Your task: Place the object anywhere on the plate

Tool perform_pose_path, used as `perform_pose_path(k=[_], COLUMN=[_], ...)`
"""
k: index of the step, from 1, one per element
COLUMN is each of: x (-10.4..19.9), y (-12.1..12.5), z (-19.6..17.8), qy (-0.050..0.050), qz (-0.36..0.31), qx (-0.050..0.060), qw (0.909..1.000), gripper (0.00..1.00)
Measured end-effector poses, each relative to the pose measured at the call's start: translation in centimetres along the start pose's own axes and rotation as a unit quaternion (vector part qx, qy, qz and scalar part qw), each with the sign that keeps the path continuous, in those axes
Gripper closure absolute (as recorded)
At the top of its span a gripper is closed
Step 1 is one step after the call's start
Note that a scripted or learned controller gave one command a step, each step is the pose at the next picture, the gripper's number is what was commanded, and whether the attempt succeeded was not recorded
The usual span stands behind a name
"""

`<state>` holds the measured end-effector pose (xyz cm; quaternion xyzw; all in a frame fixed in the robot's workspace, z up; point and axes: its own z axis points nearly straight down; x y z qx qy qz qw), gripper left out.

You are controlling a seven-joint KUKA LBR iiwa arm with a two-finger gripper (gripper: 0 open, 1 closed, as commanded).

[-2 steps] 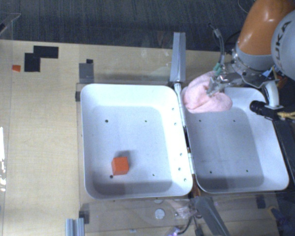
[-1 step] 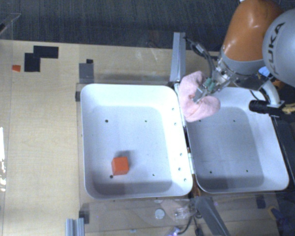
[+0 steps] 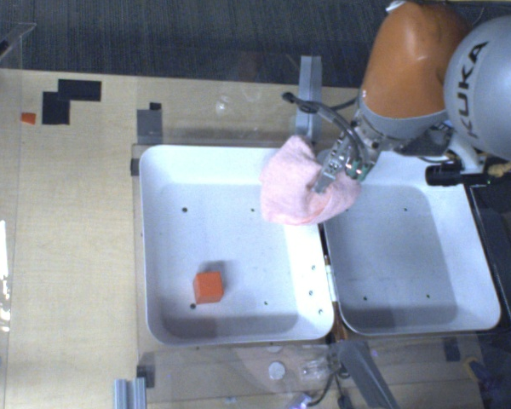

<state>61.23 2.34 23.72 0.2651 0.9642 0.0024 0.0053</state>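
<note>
So the arm (image 3: 434,75) came in from the upper right of the frame, big orange band and grey KUKA housing taking up that whole corner; the gripper (image 3: 330,177) sat right over the seam between the two white bins, upper middle of the picture. It had a pink cloth (image 3: 298,196) bunched up at its tip, and from what I could see the fingers were pinched into the fabric with the cloth hanging off them; most of the cloth drooped over the upper right corner of the left bin (image 3: 166,228), with a bit reaching across the divider toward the right bin (image 3: 460,262). Honestly the finger ends were half buried in the folds, so the exact grip was hard to make out, but the cloth was clearly gathered around them.

Down in the lower left part of the left bin there was a small orange cube (image 3: 209,287), sitting flat on the bin floor, well apart from the cloth and the gripper; a tiny orange square (image 3: 27,118) and some black shapes (image 3: 68,99) sat on the wooden bench (image 3: 68,254) at the upper left of the frame.
</note>
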Motion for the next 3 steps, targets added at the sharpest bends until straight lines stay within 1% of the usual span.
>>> perform_pose_path(k=[1, 2, 3], x=[4.2, 8.5, 8.5], y=[2.1, 4.6, 4.6], z=[1.4, 1.1, 1.1], qy=[0.001, 0.001, 0.001], qz=[-0.199, -0.264, -0.264], qx=[0.0, -0.001, -0.001], qw=[0.9801, 0.9646, 0.9646], gripper=[1.0, 1.0, 0.0])
